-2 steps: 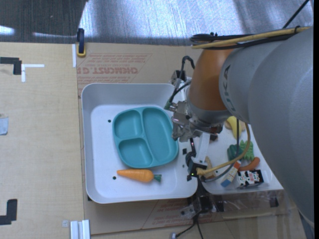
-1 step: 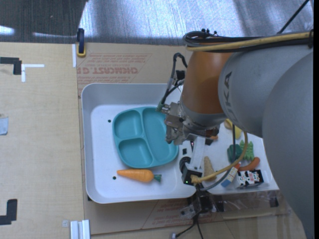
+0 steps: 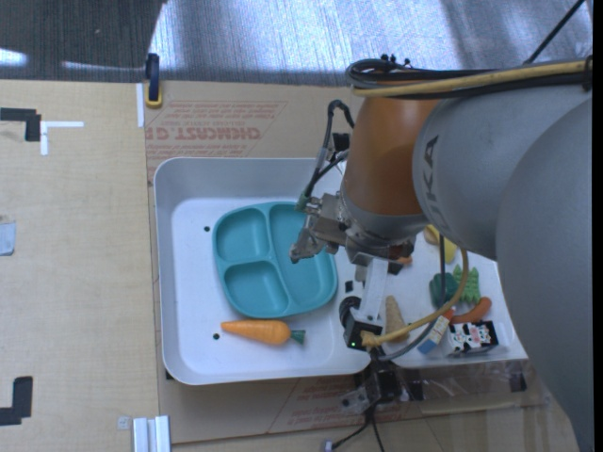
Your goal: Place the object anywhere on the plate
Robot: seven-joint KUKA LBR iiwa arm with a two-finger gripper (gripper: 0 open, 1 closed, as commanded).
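So the teal plastic three-compartment plate [image 3: 268,257] lies bare in the white bin [image 3: 188,347]; the orange toy carrot [image 3: 256,330], likely the object meant, lies just beside the plate's near rim. The tool [image 3: 311,238] hangs over the plate's right edge; its state I cannot tell. Nothing is placed yet.

Teal plate [image 3: 268,269], orange carrot [image 3: 256,330]

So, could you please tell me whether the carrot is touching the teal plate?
Apart. The camera view shows a strip of white bin floor between the carrot and the teal plate's lower rim.
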